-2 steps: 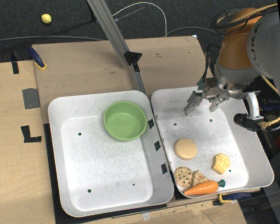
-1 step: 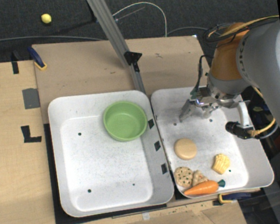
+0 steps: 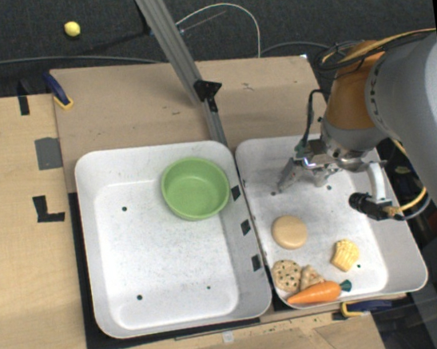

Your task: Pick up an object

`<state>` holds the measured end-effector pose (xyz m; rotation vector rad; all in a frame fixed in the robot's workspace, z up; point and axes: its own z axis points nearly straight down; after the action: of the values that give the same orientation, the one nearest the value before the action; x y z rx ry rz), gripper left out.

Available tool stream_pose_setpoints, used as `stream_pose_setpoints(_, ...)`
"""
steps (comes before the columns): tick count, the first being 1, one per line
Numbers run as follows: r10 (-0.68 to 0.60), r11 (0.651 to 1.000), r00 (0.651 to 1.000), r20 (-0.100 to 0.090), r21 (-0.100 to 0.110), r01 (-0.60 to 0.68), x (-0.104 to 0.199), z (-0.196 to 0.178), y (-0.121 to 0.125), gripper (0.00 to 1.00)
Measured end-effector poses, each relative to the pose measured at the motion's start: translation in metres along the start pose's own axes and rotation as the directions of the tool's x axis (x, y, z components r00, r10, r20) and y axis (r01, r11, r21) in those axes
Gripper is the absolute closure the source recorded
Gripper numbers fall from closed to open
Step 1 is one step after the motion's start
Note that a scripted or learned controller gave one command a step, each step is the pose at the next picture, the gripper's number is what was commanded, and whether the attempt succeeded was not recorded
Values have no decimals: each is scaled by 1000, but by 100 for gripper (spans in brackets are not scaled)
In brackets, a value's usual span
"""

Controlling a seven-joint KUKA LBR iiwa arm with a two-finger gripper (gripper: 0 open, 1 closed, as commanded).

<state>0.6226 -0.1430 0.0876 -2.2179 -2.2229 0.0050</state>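
Observation:
The right bin holds a tan round bun, a brown cookie, a yellow ridged piece and an orange carrot along its near wall. My gripper hangs over the far part of this bin, above and slightly right of the bun and apart from it. Its fingers are spread open, pointing down at the bin floor, with nothing between them. A green bowl sits upright in the far right corner of the left bin.
A grey metal pole slants down from the top to the ridge between the bins. Black cables trail off the wrist over the right bin's right side. A small yellow ball lies on the dark floor beyond the bench.

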Motion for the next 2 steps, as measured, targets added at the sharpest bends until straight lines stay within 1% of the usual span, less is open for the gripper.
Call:
stream_pose_setpoints(1,-1,1000,1000,0,0,1,1,-11,0,100)
stream_pose_setpoints(2,2,1000,1000,0,-7,-2,-5,-69,-6,100)
